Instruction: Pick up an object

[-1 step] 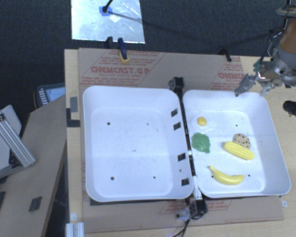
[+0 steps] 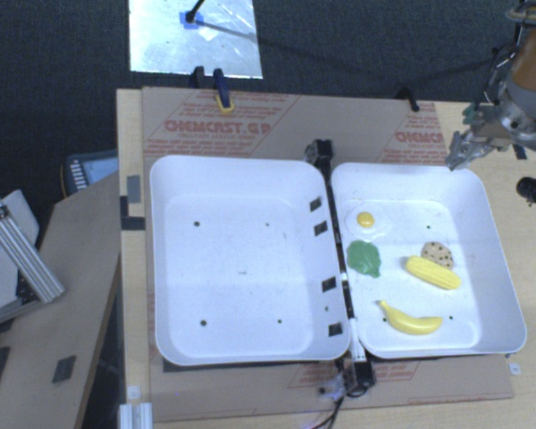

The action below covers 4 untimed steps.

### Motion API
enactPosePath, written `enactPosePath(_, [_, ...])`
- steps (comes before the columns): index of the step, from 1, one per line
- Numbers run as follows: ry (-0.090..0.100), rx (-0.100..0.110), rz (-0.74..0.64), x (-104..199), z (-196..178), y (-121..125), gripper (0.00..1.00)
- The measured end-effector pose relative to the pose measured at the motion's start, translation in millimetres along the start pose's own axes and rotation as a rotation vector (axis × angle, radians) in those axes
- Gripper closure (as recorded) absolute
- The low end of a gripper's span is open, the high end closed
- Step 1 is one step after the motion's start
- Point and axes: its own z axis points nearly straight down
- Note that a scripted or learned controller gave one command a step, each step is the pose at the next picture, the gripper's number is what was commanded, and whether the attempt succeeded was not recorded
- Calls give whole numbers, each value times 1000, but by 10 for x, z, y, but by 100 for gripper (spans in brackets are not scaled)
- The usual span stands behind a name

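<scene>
The arm (image 2: 529,79) shows a pale grey rounded casing with a dull orange band above the wrist. Below the band sits a grey metallic wrist block with dark fittings. A thin dark cable runs upward behind the casing. The fingers (image 2: 458,153) are slim and grey.

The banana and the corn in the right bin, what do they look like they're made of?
Banana: probably molded plastic, smooth, uniformly yellow, slightly glossy. Corn: likely plastic too, same flat yellow; kernel texture too small to confirm. Both look like toy food.
</scene>
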Motion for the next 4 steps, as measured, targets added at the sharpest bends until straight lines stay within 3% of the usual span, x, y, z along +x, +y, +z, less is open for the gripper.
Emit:
enactPosePath(1, [4,-2,-5,765,-677,-48,100])
enactPosePath(2, [5,8,-3,1342,-636,-588,100])
enactPosePath(3, [6,-6,-7,2165,-1577,-444,100])
enactPosePath(4, [6,2,-5,2708,-1951,-886,100])
